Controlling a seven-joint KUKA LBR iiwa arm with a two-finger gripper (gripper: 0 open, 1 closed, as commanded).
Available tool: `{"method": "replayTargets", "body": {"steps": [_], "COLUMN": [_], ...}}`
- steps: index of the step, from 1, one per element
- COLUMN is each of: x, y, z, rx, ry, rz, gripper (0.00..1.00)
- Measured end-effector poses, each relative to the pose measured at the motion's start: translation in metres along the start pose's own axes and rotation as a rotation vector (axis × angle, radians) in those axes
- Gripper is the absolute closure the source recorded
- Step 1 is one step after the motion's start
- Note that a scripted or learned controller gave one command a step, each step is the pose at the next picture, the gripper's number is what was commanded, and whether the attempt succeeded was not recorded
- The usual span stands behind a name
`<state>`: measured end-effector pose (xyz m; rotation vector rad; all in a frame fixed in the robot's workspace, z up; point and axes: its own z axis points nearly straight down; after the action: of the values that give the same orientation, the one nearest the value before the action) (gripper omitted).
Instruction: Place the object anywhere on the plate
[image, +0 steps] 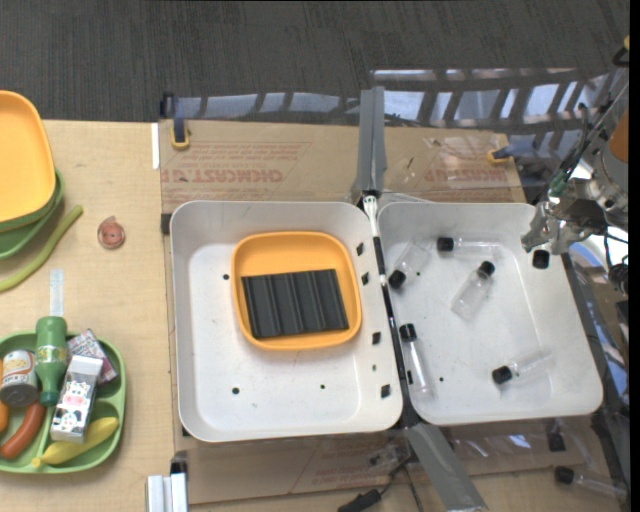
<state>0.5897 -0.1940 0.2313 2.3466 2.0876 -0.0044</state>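
The gripper (545, 240) hangs at the right bin's (575, 400) upper right edge; whether it is wide or narrow I cannot tell. Clear black-capped vials (472, 290) lie scattered in that bin. The orange plate (296, 250), bearing a dark ridged block (297, 303), sits in the left bin (200, 380).

two white bins (200, 400): the left one carries an orange plate (295, 250) bearing a dark grey ribbed slab (296, 304); the right holds clear vials with black caps (473, 290). at nine o'clock, a green tray (100, 440) and a stacked orange dish (20, 160) on tan cardboard (270, 165).
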Motion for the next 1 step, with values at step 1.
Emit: {"method": "replayTargets", "body": {"steps": [1], "x": [-0.0046], "y": [0.0510], "z": [-0.0182], "rx": [-0.002], "ry": [0.001], "rz": [-0.250], "gripper": [1.00]}}
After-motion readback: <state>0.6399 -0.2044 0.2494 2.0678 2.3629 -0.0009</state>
